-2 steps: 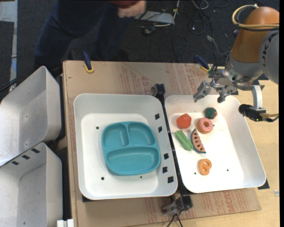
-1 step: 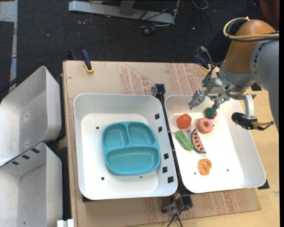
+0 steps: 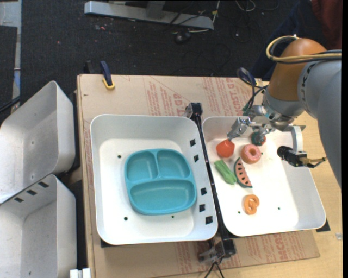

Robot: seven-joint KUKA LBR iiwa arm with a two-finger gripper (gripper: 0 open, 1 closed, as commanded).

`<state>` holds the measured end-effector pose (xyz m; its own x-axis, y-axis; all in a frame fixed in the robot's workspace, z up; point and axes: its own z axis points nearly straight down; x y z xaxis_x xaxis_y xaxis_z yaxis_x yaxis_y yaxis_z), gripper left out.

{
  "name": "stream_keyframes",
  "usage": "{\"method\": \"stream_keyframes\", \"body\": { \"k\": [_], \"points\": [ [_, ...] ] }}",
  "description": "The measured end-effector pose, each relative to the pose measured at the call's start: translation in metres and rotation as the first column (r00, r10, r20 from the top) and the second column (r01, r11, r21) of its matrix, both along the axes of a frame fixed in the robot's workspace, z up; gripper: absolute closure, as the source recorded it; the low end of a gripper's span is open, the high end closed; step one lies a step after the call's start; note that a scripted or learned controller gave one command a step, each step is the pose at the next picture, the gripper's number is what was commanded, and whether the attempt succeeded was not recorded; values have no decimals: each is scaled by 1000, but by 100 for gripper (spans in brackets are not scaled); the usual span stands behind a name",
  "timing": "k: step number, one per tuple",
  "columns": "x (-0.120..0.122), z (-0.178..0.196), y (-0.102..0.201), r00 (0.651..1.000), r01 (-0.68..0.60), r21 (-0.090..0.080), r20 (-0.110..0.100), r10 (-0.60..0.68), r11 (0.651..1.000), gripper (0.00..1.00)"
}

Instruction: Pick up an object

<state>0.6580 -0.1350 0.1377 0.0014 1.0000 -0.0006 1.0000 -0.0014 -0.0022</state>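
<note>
The gripper (image 3: 247,132) hung wide and empty; reaching seemed underway, needing a descent onto the tomato (image 3: 225,147) just below-left.

Dark, speckled floor (image 3: 49,32) beyond the bench, crossed by a grey metal base (image 3: 147,15) and loose cables (image 3: 244,6) at the top. Brown cardboard sheet (image 3: 157,95) with red printing spread over the benchtop, a yellow-and-black clamp (image 3: 107,76) at its far-left corner. Two spare white tubs (image 3: 32,163) stacked off to the left.
</note>
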Motion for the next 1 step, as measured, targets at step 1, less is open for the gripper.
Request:
{"method": "stream_keyframes", "body": {
  "k": [1],
  "points": [
    [0,-47,0,1000,-1,0,1,1,1000,0]
  ]
}}
